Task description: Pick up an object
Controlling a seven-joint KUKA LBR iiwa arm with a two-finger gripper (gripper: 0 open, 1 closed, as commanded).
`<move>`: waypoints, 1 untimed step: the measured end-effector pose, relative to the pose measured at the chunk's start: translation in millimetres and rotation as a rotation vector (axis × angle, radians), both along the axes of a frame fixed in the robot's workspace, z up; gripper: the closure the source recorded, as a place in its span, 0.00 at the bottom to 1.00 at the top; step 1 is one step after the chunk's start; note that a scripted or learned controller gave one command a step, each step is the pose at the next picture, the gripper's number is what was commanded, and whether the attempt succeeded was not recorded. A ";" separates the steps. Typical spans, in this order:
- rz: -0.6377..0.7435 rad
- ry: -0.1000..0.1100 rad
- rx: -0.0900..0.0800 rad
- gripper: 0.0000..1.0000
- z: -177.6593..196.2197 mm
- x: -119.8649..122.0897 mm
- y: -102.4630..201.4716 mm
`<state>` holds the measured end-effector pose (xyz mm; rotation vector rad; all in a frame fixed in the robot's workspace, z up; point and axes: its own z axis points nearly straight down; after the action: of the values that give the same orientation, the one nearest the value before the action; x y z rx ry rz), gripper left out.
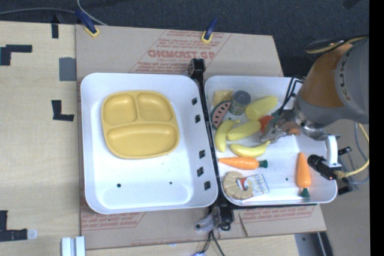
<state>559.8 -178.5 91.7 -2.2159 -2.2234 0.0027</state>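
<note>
The gripper [275, 127] is lowered into the right bin [318, 198], at the right ends of the yellow bananas [246, 129]. Whether it grips anything cannot be told. A clean pick likely calls for centring on one banana, clear of the carrot [240, 162] nearer the front.

Even overhead light, soft shadows, mild glare on white bins [96, 129] — slightly soft focus, low resolution
</note>
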 end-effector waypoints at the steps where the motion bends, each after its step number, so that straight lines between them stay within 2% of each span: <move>1: 0.000 0.000 -0.001 1.00 105.1 2.0 44.7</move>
<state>561.8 -133.8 196.8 -2.2167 -2.2234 0.0033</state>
